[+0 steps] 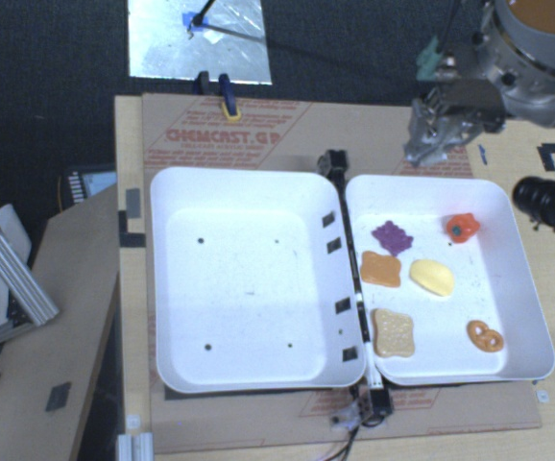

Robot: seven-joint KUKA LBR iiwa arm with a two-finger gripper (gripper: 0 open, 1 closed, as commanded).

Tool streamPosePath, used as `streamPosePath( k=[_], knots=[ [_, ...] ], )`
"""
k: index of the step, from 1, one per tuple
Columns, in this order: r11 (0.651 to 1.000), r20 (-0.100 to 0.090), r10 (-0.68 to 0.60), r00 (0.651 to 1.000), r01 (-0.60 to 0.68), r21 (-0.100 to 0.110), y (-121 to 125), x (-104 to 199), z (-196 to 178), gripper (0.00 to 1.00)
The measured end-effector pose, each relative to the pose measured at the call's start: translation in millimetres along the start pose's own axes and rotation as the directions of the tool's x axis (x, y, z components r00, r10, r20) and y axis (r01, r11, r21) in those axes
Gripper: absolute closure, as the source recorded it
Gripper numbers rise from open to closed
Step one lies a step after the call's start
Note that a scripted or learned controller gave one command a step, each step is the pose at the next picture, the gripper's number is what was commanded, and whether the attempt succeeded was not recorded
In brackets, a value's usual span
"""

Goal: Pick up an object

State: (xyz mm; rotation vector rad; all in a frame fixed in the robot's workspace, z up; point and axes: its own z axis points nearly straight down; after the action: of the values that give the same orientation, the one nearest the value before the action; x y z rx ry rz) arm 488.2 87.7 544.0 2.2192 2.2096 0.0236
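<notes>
Above the far rim of the right bin (522,257), the gripper (434,149) hangs with nothing between its fingers — how far they are parted is too blurred to tell, and the arm is cut off at the frame's top right. Six items lie in that bin, one of each: purple grapes (392,236), orange tomato (462,228), orange wedge (381,270), yellow lemon (432,278), toast slice (393,333), pretzel (485,336). Two bins sit side by side — the left bin (162,257) beside it.

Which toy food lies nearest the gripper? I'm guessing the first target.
The red-orange tomato-like piece, in the right bin's far corner, lies closest under the gripper; the others lie nearer the camera.
</notes>
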Motion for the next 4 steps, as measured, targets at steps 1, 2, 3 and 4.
streamPosePath(
  k=[1, 2, 3, 4],
  knots=[
    [1.0, 0.006, -0.003, 1.0, 0.003, 0.031, -7, -25, 252, 1.0],
    [1.0, 0.002, -0.008, 1.0, 0.008, 0.0, 17, -31, 114, 1.0],
    [1.0, 0.002, -0.015, 1.0, 0.015, 0.02, -6, 42, 171, 1.0],
    [1.0, -0.002, -0.012, 1.0, 0.012, 0.004, -3, 74, 67, 1.0]
  ],
)
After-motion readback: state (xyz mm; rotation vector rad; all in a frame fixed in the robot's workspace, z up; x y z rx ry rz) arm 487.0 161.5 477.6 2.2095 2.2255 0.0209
